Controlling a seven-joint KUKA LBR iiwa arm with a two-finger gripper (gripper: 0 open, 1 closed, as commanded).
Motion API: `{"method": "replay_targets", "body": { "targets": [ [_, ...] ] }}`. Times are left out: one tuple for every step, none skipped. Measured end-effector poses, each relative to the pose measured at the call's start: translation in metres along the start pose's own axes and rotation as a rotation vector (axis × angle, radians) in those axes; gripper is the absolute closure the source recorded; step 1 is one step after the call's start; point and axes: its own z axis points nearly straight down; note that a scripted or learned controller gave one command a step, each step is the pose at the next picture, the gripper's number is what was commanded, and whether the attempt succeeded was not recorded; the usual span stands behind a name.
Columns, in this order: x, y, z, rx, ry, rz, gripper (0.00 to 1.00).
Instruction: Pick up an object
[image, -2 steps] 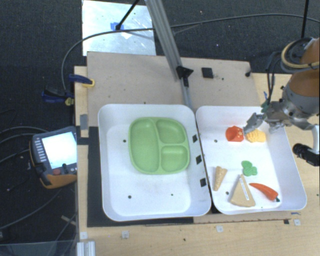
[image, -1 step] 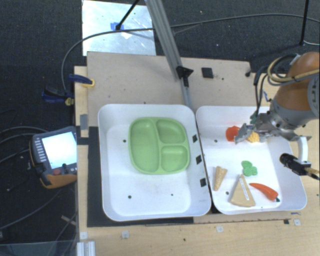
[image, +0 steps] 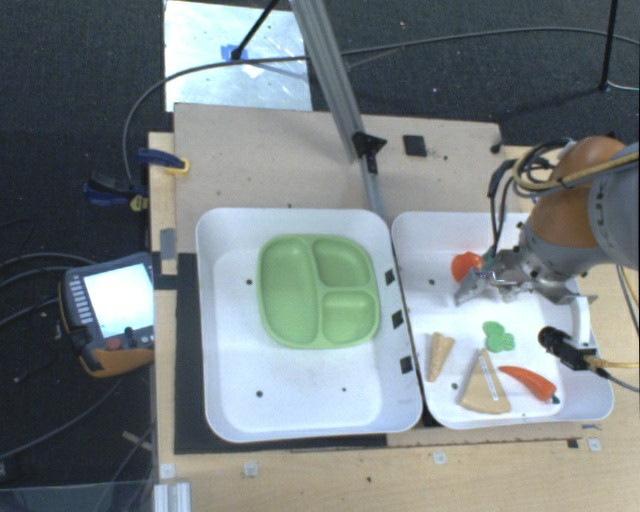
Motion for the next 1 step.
{"method": "replay_targets", "body": {
  "targets": [
    [-0.0002, 0.0015, 0.0175, -0.002, -0.001, 0.001, 0.0]
  ]
}}
